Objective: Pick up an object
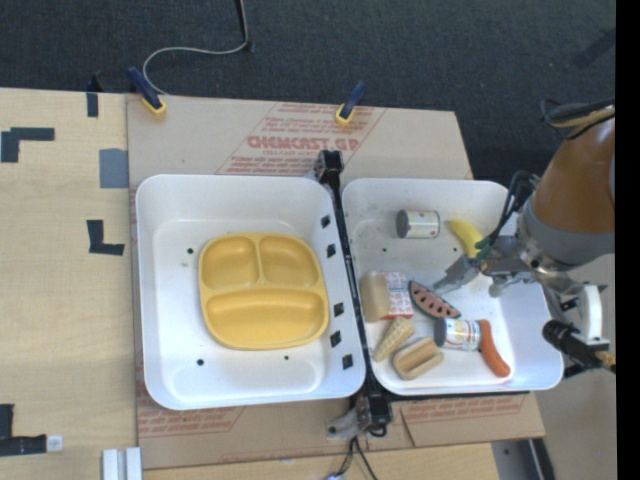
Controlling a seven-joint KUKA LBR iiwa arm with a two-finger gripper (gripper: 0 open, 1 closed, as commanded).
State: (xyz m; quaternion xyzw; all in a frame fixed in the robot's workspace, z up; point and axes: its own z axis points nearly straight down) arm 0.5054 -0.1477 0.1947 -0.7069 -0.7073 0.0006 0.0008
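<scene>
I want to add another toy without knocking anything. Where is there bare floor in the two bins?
Left bin: bare margins all around the yellow divided plate. Right bin: bare strip along the far wall, left of the metal cylinder. Its near half, around the hot dog bun, is crowded.

2 bins [160,368], 1 yellow tray [264,291], 1 can [419,224], 1 banana [464,235], 1 carrot [494,349], 1 hot dog [418,359], 2 clamps [146,89].

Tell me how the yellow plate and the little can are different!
The yellow plate is big and flat, while the little can is small and round, lying on its side. The plate lies alone in the left bin; the can shares the right bin with toy foods. Both rest on white bin floors.
</scene>
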